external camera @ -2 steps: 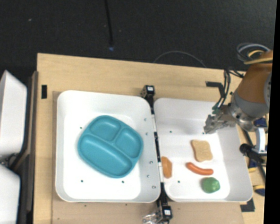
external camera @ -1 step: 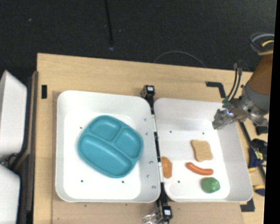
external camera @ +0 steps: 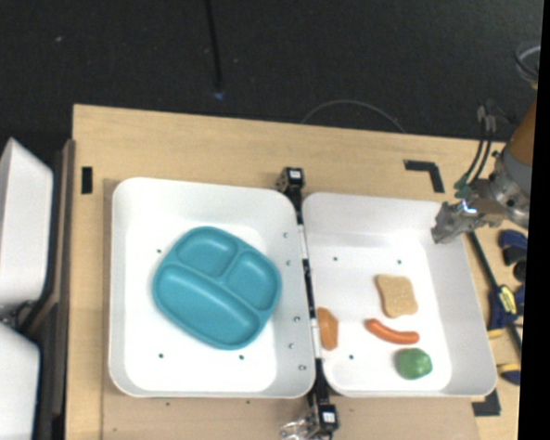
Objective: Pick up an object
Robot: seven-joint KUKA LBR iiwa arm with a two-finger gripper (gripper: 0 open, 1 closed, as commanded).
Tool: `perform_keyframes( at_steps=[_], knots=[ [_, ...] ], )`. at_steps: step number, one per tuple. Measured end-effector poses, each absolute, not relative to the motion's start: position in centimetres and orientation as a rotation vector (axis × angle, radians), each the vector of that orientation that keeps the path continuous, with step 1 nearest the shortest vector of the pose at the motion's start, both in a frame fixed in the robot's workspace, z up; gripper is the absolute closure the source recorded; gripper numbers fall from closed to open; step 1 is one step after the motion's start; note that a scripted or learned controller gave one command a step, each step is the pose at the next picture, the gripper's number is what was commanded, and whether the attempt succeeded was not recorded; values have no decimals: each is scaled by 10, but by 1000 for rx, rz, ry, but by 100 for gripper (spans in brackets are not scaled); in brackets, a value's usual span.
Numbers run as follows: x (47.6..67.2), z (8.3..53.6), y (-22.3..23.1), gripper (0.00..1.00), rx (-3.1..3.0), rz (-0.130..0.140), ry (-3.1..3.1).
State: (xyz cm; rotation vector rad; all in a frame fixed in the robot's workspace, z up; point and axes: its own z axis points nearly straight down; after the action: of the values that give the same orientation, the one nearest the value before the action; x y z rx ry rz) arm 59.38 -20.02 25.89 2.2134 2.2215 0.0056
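The right bin (external camera: 368, 220) holds 4 small food items, all in its near half. Taking the bread slice (external camera: 396, 295) as the landmark: it lies flat, tan and roughly square, right of the bin's middle. Just below it, apart from it, lies the sausage (external camera: 392, 332), red-orange, running left to right with a slight tilt. Below and right of the bread, just past the sausage's right end, sits the green ball (external camera: 414, 363), close to the bin's near wall. Well left of the bread, against the bin's left wall by the seam between the 2 bins, lies the carrot (external camera: 326, 328), orange and set lengthwise along that wall.

The gripper (external camera: 447, 225) is up and right of the bread, well apart from it, over the right bin's far right corner near the rim. Nothing shows between its fingers; whether they are spread or closed cannot be told at this size.

Far left of the bread, the left bin (external camera: 134, 252) bears a blue tray (external camera: 217, 286) with 3 compartments, lying near its middle and turned at a slant.
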Motion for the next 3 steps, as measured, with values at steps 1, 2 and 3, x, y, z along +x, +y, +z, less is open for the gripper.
perform_keyframes(
  at_steps=[1,2,3],
  knots=[
    [584,249,-147,100,2215,0,2226],
    [580,259,-97,100,2213,5,2230],
    [587,253,-47,100,2214,1,2230]
  ],
)
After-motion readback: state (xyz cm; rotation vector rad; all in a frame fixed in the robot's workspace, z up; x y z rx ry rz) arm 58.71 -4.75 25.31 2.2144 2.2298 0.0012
